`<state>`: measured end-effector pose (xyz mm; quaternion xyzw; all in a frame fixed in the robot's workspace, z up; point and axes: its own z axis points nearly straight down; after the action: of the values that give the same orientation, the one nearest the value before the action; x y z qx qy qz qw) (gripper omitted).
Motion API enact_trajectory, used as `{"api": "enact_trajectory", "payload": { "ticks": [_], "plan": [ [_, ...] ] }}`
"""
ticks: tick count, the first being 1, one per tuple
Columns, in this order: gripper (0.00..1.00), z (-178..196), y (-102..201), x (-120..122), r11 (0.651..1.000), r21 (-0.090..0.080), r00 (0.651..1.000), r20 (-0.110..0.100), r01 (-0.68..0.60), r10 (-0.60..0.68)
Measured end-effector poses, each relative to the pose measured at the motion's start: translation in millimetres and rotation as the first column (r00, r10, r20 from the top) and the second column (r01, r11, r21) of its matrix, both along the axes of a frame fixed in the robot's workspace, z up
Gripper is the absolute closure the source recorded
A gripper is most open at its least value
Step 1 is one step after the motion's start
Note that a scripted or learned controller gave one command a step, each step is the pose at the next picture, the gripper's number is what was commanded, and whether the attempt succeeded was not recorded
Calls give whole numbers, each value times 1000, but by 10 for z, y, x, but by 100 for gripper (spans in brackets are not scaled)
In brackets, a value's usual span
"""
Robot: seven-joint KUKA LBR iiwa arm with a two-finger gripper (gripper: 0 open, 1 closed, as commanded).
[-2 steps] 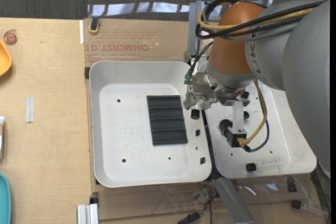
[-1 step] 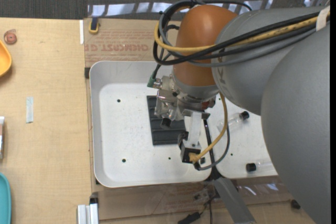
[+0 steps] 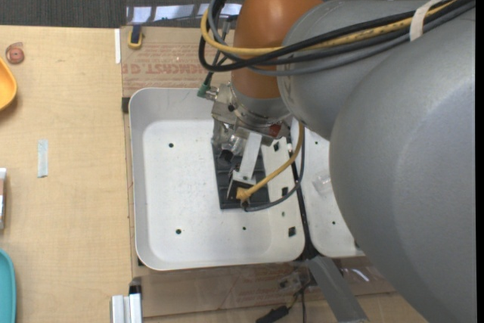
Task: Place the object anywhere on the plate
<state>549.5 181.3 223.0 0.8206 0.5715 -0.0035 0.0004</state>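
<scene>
My gripper [image 3: 225, 151] is down inside the left white bin [image 3: 162, 238], close to its floor near the bin's right side. The orange-banded wrist [image 3: 265, 34] and the grey arm [image 3: 393, 132] cover the spot beneath it and most of the right bin [image 3: 333, 231]. The part of the left bin's floor that I can see is bare white with a few small dark dots. An orange curved piece [image 3: 4, 87] and a teal curved rim [image 3: 4, 287] sit at the far left edge of the bench.
The wooden bench top [image 3: 68, 185] stretches left of the bins and bears a small grey strip [image 3: 42, 159] and a small red disc [image 3: 13, 53]. Brown cardboard [image 3: 162, 64] lies behind the left bin.
</scene>
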Motion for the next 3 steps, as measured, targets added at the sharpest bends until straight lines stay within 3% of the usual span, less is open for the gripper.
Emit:
{"api": "enact_trajectory", "payload": {
  "ticks": [1, 2, 3],
  "plan": [
    [100, 761, -102, 272, 999, 1, 999, 2, -42, 42],
    [100, 312, 417, 320, 994, 1, 994, 0, -112, 112],
    [100, 29, 456, 773, 943, 2, 943, 1, -333, 333]
  ]
}}
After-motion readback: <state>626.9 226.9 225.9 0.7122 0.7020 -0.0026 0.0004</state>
